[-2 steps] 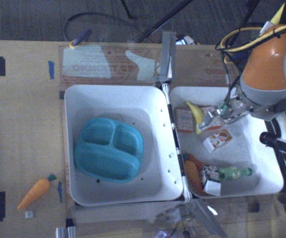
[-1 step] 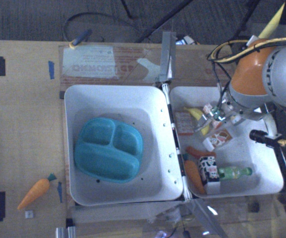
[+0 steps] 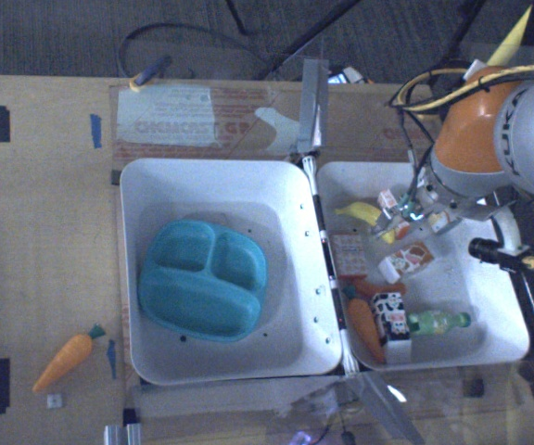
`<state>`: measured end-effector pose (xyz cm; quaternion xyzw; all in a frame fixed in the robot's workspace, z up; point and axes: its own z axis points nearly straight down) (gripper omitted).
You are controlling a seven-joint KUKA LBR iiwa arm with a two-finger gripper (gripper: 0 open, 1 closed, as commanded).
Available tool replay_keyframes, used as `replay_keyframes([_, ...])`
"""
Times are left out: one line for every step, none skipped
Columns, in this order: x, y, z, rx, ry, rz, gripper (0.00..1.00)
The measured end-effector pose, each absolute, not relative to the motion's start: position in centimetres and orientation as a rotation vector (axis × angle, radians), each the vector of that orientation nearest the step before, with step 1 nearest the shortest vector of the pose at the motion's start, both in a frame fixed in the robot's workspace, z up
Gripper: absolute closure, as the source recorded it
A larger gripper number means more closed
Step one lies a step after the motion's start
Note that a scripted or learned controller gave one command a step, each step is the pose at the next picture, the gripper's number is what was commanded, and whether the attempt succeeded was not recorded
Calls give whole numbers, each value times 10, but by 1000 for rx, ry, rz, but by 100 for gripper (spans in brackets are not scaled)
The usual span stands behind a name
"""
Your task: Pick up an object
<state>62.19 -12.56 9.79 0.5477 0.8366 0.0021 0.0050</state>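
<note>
My gripper point(image 3: 404, 215) hangs low over the back part of the right bin point(image 3: 499, 290), under the orange-banded wrist point(image 3: 471, 142). A yellow banana point(image 3: 358, 212) lies just to its left. A small red and white box point(image 3: 408, 260) sits just in front of it. Nearer the front lie a cow-patterned carton point(image 3: 392, 315), an orange carrot point(image 3: 366, 330) and a green bottle point(image 3: 438, 322). A flat printed packet point(image 3: 348, 251) rests by the bin's left wall. The wrist and cables hide the gripper's tips.
The left bin point(image 3: 156, 188) holds a teal divided plate point(image 3: 204, 279). A second carrot point(image 3: 63, 361) lies on the bench outside, front left. A metal divider point(image 3: 327, 258) runs between the bins. Loose cables point(image 3: 420, 91) hang behind the wrist.
</note>
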Motion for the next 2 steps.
replay_keyframes([635,-60,244,2026,2397,2,100])
replay_keyframes([627,-27,260,1787,2582,0,100])
